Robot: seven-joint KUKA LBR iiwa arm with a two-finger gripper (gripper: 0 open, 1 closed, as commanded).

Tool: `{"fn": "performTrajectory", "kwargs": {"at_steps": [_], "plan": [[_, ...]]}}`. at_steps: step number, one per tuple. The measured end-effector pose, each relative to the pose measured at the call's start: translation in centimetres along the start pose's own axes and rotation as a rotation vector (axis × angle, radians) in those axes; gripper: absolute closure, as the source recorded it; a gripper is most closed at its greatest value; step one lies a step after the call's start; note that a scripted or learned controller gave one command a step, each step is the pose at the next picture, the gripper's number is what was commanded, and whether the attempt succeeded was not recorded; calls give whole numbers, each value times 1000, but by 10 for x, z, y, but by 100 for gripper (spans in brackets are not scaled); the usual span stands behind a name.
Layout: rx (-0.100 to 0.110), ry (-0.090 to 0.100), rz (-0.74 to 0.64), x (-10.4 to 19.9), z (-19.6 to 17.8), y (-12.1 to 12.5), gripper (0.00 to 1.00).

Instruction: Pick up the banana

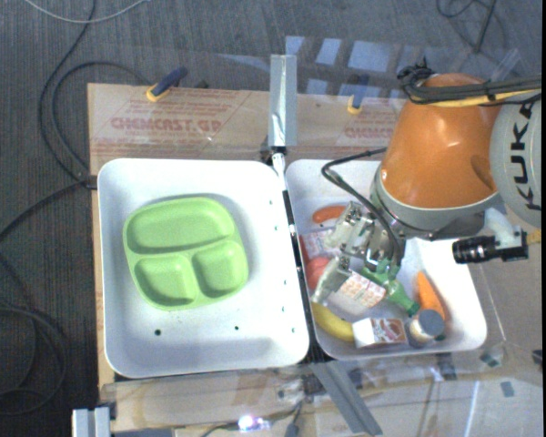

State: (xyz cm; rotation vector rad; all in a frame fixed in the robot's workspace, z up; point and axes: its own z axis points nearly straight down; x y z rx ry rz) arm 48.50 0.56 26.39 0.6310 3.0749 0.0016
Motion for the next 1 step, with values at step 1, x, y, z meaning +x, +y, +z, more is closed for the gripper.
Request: {"fn": "performTrajectory", "kwargs": {"at_steps": [1], "plan": [[2, 4, -136, 24, 69, 52, 0]]}}
